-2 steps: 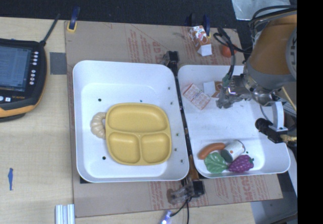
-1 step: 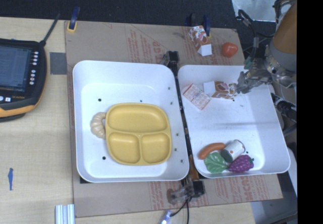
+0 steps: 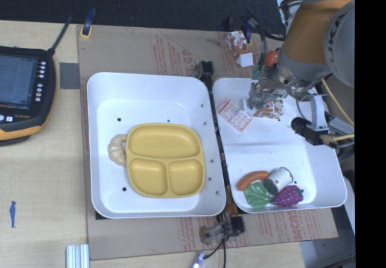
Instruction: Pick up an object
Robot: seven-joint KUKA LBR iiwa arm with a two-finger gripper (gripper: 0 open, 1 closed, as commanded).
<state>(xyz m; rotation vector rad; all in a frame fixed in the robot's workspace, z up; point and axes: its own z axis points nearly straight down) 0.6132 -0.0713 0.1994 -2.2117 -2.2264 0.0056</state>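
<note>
Gripper (image 3: 263, 96) sits low at the far end of the right bin (image 3: 325, 167), and you can see it from above. It hangs right over a small orange and white packet (image 3: 272, 110) that lies on the bin floor. You cannot tell from here if the pincer is open, closed, or has the packet, because the wrist hides that part.

Nothing looks lifted yet. I think the pick is at its start or in the middle, with the grab and the lift left to do.

You have other things to choose from too. A checked red and white packet (image 3: 234, 115) lies just beside the gripper, close to the wall between the 2 bins. At the near end of the right bin sit 4 toys in a bunch: a sausage (image 3: 251, 179), a green leaf (image 3: 258, 195), purple grapes (image 3: 288, 195) and a small can (image 3: 278, 177).

The left bin (image 3: 108, 95) holds a yellow tray (image 3: 164, 159) with 3 parts and a pale bumpy toy (image 3: 117, 149) touching its left side.
</note>
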